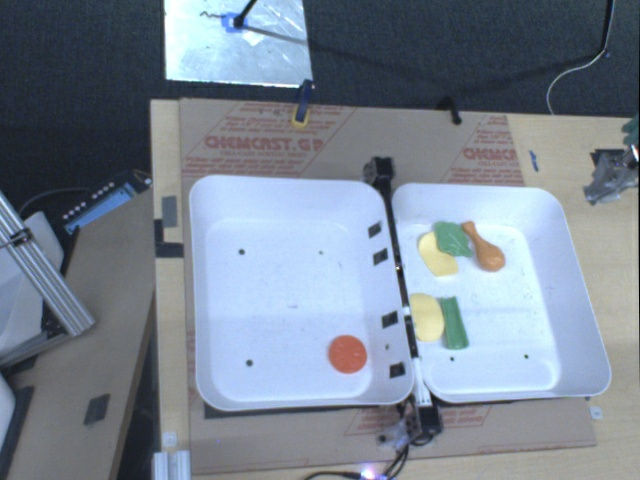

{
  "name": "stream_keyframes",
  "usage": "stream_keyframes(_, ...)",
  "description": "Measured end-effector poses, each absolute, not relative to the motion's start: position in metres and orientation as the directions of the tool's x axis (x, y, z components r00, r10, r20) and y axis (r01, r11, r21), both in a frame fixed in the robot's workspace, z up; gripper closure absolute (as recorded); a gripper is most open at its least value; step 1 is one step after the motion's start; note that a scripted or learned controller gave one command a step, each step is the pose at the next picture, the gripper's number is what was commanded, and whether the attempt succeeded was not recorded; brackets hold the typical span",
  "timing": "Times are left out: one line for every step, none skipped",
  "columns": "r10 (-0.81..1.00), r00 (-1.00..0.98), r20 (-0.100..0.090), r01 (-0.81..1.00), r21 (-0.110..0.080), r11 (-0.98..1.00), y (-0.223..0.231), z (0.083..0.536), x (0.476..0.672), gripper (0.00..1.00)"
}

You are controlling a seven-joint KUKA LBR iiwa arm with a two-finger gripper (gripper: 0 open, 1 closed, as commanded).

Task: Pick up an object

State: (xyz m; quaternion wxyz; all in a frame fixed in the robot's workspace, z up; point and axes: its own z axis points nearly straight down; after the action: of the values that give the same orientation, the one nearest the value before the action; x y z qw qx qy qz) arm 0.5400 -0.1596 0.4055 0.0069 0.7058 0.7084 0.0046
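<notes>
The bench is topped with a cardboard sheet (pixel 350 133) printed in red lettering. Beyond its far edge lies a shiny metal plate (pixel 237 26) on dark carpet. At the near left stands a slanted aluminium rail (pixel 40 273) — a blue-edged device (pixel 100 200) just behind it.

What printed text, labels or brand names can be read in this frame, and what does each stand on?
"CHEMCAST GP", red print, upside down, on the brown board under the bins, left of centre.
The same red print repeats at the board's upper right, too blurred to read surely.
More red print at the board's front edge, too small to read.
No text legible on the white bins or the items in them.
</notes>
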Motion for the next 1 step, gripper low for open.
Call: stream_keyframes(1.000,-0.005,-0.003,1.000,0.018,0.005,-0.1444,0.5268,0.4847,1.00)
